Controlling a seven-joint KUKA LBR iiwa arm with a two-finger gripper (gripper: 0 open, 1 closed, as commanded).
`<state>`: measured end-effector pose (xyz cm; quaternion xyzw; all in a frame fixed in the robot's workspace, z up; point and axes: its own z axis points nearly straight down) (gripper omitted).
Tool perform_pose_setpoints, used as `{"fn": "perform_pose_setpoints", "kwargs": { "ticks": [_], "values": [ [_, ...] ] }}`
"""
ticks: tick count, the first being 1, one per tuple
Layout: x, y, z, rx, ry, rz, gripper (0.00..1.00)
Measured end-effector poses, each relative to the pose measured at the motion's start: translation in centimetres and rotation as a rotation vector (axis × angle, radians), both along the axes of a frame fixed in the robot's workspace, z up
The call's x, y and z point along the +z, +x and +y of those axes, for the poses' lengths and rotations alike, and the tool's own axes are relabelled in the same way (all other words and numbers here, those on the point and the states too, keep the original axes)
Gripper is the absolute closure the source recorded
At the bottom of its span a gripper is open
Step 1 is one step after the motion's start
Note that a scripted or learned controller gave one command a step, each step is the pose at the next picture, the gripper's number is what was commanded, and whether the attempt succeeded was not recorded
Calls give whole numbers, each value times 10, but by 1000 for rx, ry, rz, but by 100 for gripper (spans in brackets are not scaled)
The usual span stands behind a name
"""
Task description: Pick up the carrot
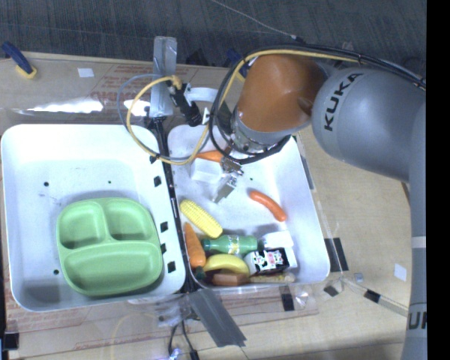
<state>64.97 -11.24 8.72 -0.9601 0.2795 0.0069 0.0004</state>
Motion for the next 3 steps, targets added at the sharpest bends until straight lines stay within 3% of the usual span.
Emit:
{"fn": "perform_pose_setpoints", "kwargs": {
  "ticks": [1,2,3],
  "values": [
    [111,9,58,6,-4,-22,0],
    [-1,4,13,48,0,1,0],
    [14,7,19,56,3,-8,100]
  ]
}}
